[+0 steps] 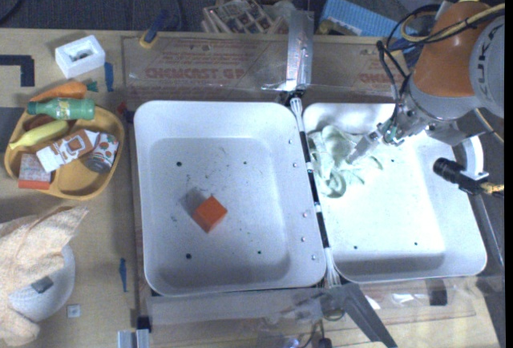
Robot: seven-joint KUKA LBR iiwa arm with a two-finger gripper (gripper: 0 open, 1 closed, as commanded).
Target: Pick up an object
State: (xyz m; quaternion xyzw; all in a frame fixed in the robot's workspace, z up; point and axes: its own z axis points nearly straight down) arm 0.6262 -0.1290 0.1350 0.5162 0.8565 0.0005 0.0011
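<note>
Pincer (370, 144) hovers at the pale green crumpled cloth (337, 160) in the right white bin (417, 250), grip state impossible to tell. Best play, I'd say: drop straight onto the cloth's bunched middle, then squeeze.

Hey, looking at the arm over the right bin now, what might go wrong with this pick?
1. The pale green cloth is limp and crumpled against the right bin's left wall, so the gripper may catch just a fold and lose it.
2. The orange block sits in the left bin, far from the gripper, so switching targets needs a long move.
</note>
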